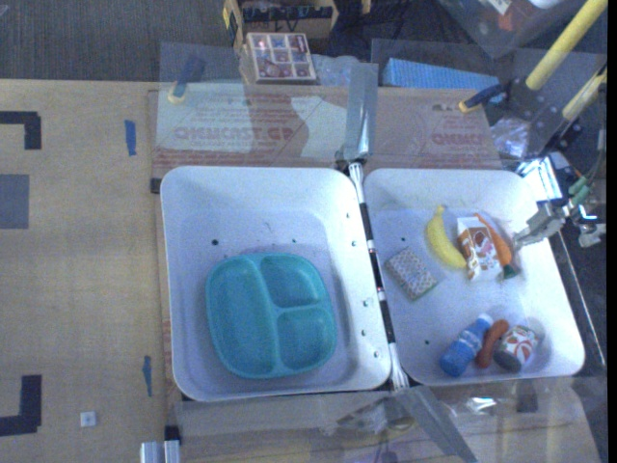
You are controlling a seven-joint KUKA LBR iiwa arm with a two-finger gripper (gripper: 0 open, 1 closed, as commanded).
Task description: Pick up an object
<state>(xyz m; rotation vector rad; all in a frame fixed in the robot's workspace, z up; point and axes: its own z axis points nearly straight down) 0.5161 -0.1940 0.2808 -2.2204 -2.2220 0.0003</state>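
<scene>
A pale wooden bench (77,287) carries black corner marks and blue tape; a cardboard box (280,3) sits on grey floor (96,17) beyond its far edge.

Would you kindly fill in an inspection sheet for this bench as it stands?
Surface: two white bins side by side, left bin and right bin, on a wooden bench.
Job's things: banana, carton, carrot, grey sponge, blue bottle, red item and small pack, all in the right bin.
Clutter: teal divided plate in the left bin.
Grippers: gripper at the right bin's right side, beside the carrot.
Cables: nothing seen.
Surroundings: cardboard box behind the bins.
</scene>
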